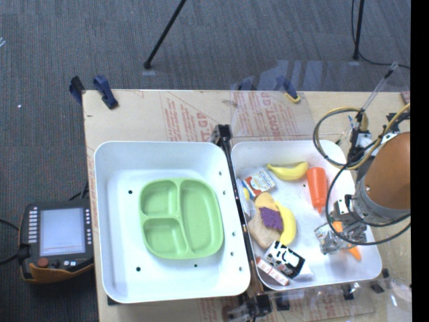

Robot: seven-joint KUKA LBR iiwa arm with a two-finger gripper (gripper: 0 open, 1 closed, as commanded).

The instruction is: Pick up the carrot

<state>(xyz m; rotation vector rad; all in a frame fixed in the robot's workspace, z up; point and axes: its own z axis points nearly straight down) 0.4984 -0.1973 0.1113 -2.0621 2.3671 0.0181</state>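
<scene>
Presently, the room is dark grey carpet (pixel 268 25) with stand legs at 12 o'clock and a control pendant (pixel 59 237) at 9 o'clock. The table (pixel 181 113) is a printed board bearing two white bins. The left bin (pixel 114 173) holds a green divided plate (pixel 181 218). The right bin (pixel 365 263) holds mixed toy food; the carrot (pixel 316 186) lies at its 1 o'clock, lengthwise, just right of a yellow banana (pixel 288 172). The end effector (pixel 338 237) sits low at the bin's 4 o'clock, near the carrot's lower tip; whether it is apart or together cannot be told. Judged light, rigid and smooth, hence liable to slip or roll; a hold across the mid-body seems soundest
</scene>
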